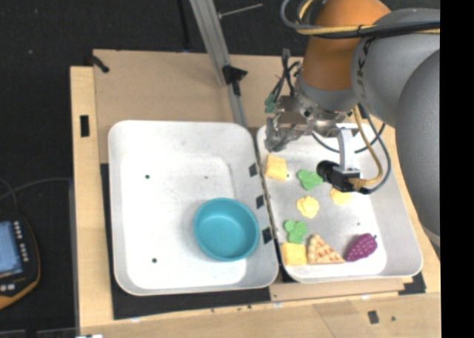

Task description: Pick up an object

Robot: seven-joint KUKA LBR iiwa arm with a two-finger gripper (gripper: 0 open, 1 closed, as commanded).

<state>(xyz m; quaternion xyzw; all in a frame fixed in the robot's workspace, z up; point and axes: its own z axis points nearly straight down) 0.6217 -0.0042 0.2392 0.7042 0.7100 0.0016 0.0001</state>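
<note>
The grey arm bends down over the right bin [400,255]; its gripper [278,135] hangs just above a yellow cheese-like block [276,168]. Finger state: cannot tell. A glossy blue bowl [225,228] sits in the left bin [148,151]

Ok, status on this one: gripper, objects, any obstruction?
Gripper low over right bin's far-left corner. Nearest: pale yellow cheese block, not held. Teal plastic bowl in left bin.
</note>
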